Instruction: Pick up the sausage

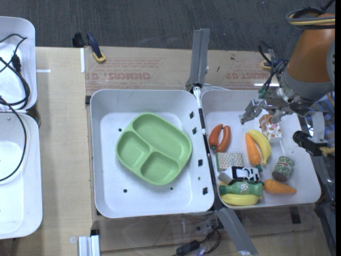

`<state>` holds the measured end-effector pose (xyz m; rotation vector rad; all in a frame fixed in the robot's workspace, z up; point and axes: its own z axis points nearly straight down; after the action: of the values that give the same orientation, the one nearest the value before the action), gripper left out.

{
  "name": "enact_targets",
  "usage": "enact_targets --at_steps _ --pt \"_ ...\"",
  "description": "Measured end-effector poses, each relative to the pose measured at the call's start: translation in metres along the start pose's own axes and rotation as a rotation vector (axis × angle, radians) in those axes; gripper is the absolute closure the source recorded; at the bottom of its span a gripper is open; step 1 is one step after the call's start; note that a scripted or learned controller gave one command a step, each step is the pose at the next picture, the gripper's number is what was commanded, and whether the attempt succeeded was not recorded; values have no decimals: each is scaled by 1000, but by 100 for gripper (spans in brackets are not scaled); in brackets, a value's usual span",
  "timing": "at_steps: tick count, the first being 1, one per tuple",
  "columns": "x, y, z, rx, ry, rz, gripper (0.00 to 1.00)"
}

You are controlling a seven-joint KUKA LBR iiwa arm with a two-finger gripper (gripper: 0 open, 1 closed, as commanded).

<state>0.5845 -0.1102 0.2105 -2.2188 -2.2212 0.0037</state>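
Observation:
The sausage (220, 136), a short reddish-orange pair of links, lies in the right bin (234, 103) near its left wall. My gripper (258, 111) hangs above the bin's back middle, to the right of the sausage and a little behind it, well apart from it. Its fingers (249, 113) look open with nothing between them. The arm's orange band (314, 47) rises at the upper right.
Right of the sausage lie a banana (263, 144), an orange carrot (252, 150) and a small carton (270, 127). A can (283, 168), a green bottle (242, 188) and a patterned packet (229, 160) crowd the front. The left bin holds a green divided plate (154, 148).

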Motion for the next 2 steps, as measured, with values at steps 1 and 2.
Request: enact_targets --at_steps 1,2 --pt "2 27 119 -2 0 -105 0" --pt "11 -13 118 -6 -1 -257 0"
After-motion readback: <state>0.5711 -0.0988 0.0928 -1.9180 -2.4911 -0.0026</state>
